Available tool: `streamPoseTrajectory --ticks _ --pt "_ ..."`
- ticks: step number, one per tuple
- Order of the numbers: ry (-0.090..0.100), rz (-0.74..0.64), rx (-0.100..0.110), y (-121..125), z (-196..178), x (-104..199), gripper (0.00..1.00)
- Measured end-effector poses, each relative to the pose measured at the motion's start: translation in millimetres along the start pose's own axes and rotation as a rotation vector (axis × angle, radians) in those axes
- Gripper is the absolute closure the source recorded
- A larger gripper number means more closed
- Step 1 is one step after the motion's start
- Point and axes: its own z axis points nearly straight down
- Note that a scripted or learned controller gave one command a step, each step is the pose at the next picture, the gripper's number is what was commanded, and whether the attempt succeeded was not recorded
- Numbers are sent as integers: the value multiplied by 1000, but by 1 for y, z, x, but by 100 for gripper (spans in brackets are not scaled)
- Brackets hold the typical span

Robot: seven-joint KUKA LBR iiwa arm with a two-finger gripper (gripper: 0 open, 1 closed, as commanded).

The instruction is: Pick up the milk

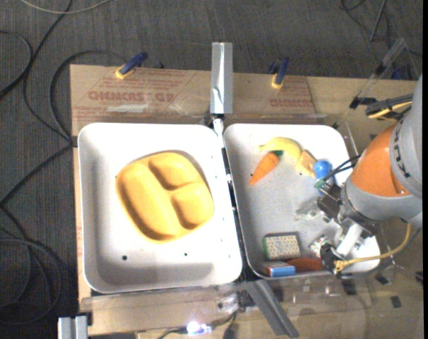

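Hovering my hand [321, 207] in the right bin [270, 202], apart or together I cannot tell, I judge I'm approaching what is probably the milk [281, 246] at seven o'clock, needing a shift, then descent.

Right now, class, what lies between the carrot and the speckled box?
Nothing: the camera view shows bare white bin floor between the carrot and the speckled box.

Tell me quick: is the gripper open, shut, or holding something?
Gripper: cannot be told from this view; it sits over the right side of the right bin.
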Motion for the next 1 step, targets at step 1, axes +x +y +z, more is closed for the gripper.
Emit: streamPoseTrajectory --ticks 1 --pt "3 -489 -2 -3 -27 5 0"
